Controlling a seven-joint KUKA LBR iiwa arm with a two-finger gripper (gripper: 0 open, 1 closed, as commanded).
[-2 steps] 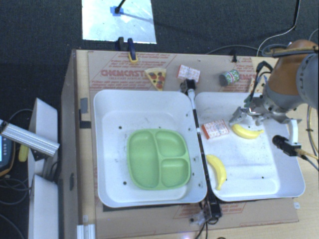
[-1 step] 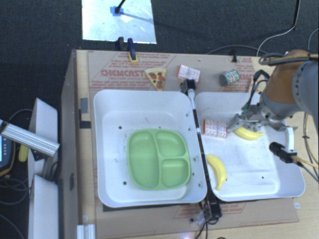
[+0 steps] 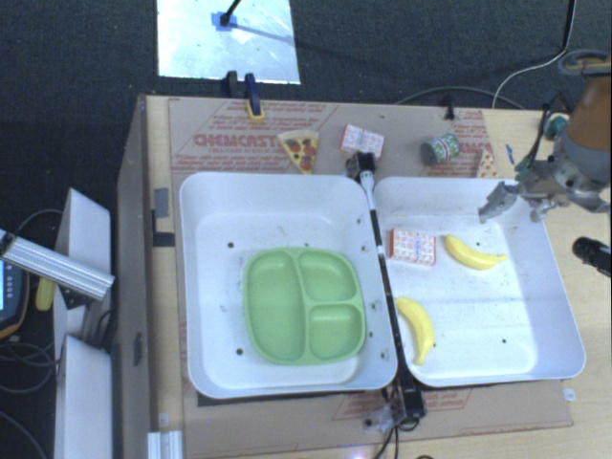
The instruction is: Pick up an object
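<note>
closest to the lens, a green divided plate [image 3: 305, 305] lies in the left white bin [image 3: 215, 208], and a banana [image 3: 417, 327] lies in the right bin [image 3: 535, 323] hard by the divider between the two. further back in that right bin a second banana [image 3: 473, 254] rests just beside a small red-and-white box [image 3: 412, 247]. at the bin's far right corner the jaws [image 3: 521, 202] hang spread apart with nothing between them, above the rim and apart from both bananas.

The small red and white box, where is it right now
The small red and white box lies in the right bin, near its left wall, just left of one banana and above the other banana.
</note>
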